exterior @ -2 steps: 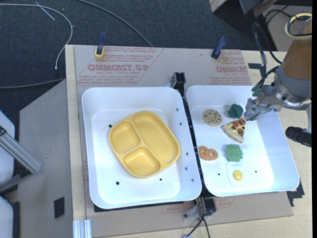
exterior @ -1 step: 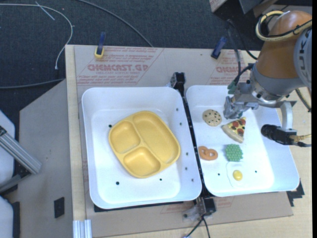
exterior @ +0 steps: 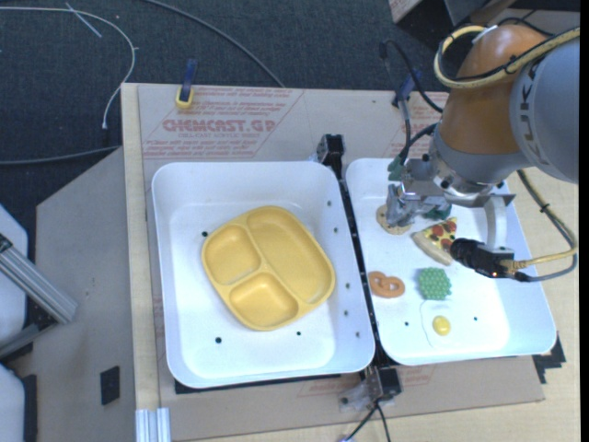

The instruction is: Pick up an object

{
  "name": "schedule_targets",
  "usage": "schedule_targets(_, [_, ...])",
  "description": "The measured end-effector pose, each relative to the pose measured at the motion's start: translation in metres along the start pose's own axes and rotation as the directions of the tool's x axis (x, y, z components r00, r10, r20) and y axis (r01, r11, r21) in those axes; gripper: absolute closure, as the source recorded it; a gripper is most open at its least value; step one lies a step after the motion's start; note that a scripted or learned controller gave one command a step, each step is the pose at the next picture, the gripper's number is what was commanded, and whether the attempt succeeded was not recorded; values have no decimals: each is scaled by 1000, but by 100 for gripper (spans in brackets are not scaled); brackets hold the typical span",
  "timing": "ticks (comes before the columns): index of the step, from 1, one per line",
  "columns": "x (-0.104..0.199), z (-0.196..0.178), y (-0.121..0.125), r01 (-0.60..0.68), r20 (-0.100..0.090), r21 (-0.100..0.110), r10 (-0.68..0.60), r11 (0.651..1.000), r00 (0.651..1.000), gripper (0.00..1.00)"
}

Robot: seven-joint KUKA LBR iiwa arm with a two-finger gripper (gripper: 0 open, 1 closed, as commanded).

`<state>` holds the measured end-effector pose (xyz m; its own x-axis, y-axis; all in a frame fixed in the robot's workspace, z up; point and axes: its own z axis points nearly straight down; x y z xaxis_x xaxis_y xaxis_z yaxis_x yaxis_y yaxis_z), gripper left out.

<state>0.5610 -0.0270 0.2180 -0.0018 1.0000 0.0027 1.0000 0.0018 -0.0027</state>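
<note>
My gripper (exterior: 401, 214) reaches down into the right bin (exterior: 502, 328) near its back left part, right over a tan round piece (exterior: 388, 224) that peeks out beneath it. Just right of the gripper lies a pizza slice toy (exterior: 436, 240). In front of it are a brown pretzel (exterior: 386, 285), a green knobbly piece (exterior: 434, 283) and a fried egg toy (exterior: 441, 324). Whether the gripper holds anything is hidden by its own body.
The left bin (exterior: 175, 196) holds a yellow divided tray (exterior: 267, 265). A black clamp (exterior: 330, 147) sits at the back where the two bins meet. The arm's orange band (exterior: 492, 58) and grey body hang over the right bin's back edge.
</note>
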Motion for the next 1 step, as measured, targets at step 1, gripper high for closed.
schedule_targets(1, [62, -4, -3, 6, -1, -2, -6, 1000, 1000, 100])
